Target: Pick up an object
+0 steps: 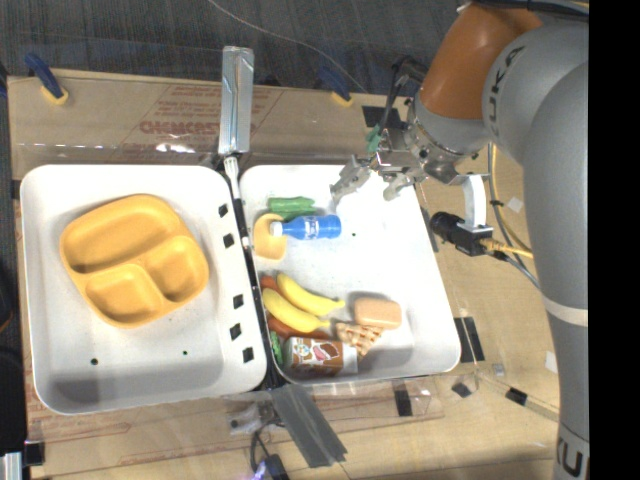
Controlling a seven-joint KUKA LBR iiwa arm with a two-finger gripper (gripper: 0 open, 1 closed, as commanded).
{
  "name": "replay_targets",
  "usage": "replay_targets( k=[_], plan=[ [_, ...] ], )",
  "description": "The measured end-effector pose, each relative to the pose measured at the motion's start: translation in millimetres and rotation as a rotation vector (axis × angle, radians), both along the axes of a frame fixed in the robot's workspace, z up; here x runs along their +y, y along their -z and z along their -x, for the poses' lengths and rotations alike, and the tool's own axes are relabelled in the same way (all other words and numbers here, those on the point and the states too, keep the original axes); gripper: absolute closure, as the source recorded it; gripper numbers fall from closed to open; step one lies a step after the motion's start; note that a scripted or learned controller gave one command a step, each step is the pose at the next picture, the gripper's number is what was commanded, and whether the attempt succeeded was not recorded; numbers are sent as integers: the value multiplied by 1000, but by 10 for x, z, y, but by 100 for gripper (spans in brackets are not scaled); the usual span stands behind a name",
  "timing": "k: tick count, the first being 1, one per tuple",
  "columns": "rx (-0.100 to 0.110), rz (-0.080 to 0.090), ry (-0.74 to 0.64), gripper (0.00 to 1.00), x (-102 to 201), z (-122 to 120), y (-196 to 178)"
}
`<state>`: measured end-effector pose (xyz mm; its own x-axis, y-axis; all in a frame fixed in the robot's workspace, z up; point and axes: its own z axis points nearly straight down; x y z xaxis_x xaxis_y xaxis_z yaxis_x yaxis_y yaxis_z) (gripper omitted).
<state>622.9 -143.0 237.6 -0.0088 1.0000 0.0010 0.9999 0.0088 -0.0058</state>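
Approach step: metal two-finger gripper [365, 183] hovers just up-right of the small blue plastic bottle [310, 228] lying in the right white bin [425, 268], jaws seemingly spread, empty; next, descend onto it.

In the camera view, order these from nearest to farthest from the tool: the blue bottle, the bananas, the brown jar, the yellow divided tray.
The tool hangs over the right bin's far edge.
1. Blue bottle, just below-left of the tool, in the right bin.
2. Bananas, middle of the right bin's left side.
3. Brown jar, at the right bin's near edge.
4. Yellow divided tray, in the left bin.
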Motion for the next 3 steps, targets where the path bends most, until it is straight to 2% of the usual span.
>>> replay_targets(
  k=[1, 2, 3],
  plan=[
    [-2, 0, -74, 0, 112, 235, 1446],
    [25, -4, 101, 0, 19, -283, 1271],
    [3, -1, 42, 0, 248, -325, 1478]
  ],
)
